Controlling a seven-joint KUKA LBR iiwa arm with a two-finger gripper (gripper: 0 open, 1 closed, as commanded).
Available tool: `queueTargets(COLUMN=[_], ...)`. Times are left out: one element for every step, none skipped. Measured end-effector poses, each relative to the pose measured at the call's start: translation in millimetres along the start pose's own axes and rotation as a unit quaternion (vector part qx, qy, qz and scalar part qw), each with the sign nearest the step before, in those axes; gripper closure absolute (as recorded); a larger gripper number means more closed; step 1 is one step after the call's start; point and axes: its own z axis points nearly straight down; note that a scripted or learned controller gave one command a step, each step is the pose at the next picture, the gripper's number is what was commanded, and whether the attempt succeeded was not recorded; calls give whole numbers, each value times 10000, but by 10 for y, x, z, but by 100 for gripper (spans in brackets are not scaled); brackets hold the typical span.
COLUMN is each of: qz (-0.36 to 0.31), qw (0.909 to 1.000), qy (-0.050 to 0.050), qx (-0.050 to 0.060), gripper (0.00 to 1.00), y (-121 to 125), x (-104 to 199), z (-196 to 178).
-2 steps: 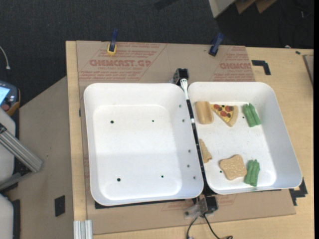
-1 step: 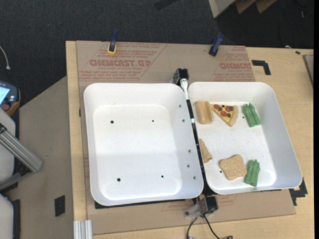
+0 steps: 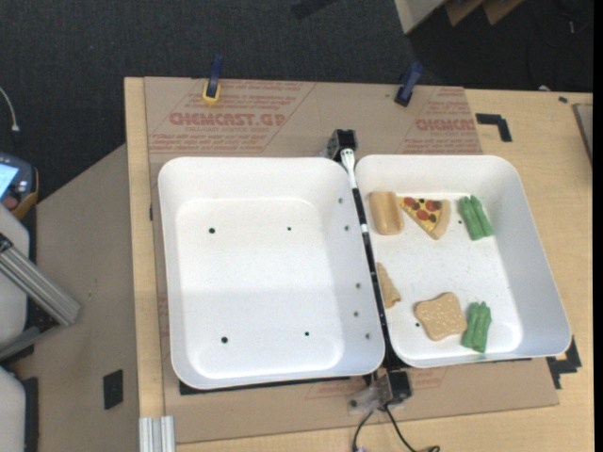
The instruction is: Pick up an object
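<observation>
The right bin (image 3: pixel 528 252) holds several toy foods. A tan bread roll (image 3: pixel 383 212) lies at its upper left, with a pizza slice (image 3: pixel 426 214) beside it and a green bean bundle (image 3: pixel 476 217) further right. A small tan piece (image 3: pixel 386 286) rests against the bin's left wall. Near the front sit a slice of toast (image 3: pixel 440 315) and a second green bundle (image 3: pixel 479 326), touching each other.
The left bin (image 3: pixel 254 271) sits beside the right one, joined along a black hinge strip (image 3: pixel 363 243). Both rest on a cardboard sheet (image 3: pixel 283 111) held by blue clamps (image 3: pixel 409 83). A metal rail (image 3: pixel 33 276) stands at the far left.
</observation>
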Motion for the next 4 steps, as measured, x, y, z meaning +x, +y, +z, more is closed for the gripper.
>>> queueTargets(qz=[-4,-10,-16,-21], qw=[10000,10000,10000,9999], qy=[-18,-35,-53,-70], qx=[-24,-45,-70,-92], gripper=[100,100,100,100], y=[7,14,21,28], x=[2,5,8,11], z=[-111,-220,-332,-443])
